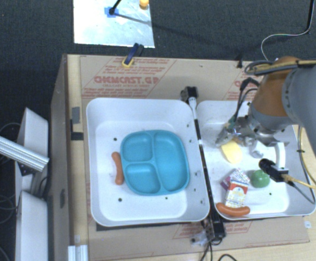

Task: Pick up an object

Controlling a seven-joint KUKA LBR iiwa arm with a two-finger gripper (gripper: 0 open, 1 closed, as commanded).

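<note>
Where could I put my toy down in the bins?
Left bin: bare floor behind the blue tray. Right bin: bare back-left corner. It's crowded around the gripper, the yellow piece, carton, green ball and hot dog.

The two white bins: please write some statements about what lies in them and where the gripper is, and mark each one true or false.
1. The blue divided tray lies in the left bin. True.
2. A sausage lies inside one of the tray's compartments. False: it lies on the bin floor, beside the tray's left edge.
3. The gripper is over the right bin, close to the yellow piece. True.
4. The green ball is in the left bin. False: it is in the right bin.
5. The small carton lies just above a second sausage in the picture. True.
</note>
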